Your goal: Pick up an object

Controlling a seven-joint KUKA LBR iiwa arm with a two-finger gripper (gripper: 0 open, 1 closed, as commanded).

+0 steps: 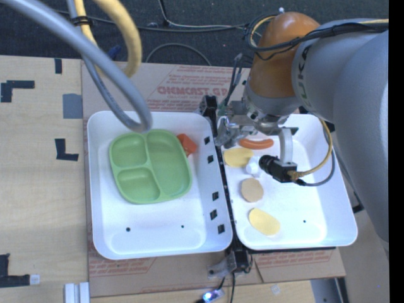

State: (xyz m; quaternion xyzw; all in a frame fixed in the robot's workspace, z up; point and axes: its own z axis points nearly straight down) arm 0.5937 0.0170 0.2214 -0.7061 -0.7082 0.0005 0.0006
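The right bin point(328, 226) holds several small food toys: a red sausage point(255, 144), a pale yellow piece point(237, 157), a small white piece point(252, 167), a tan round piece point(252, 190) and a yellow oval piece point(264, 221). My gripper point(243, 133) hangs over the bin's far left corner, just above the sausage and the pale yellow piece. The wrist body hides its fingers.
The left bin point(107, 226) holds a green divided plate point(150, 166) with a small orange piece point(187, 144) at its far right edge. A grey hose point(95, 55) and a yellow hose point(123, 17) cross above the left bin's back. A black fitting point(278, 168) with a yellow cable hangs beside the wrist.
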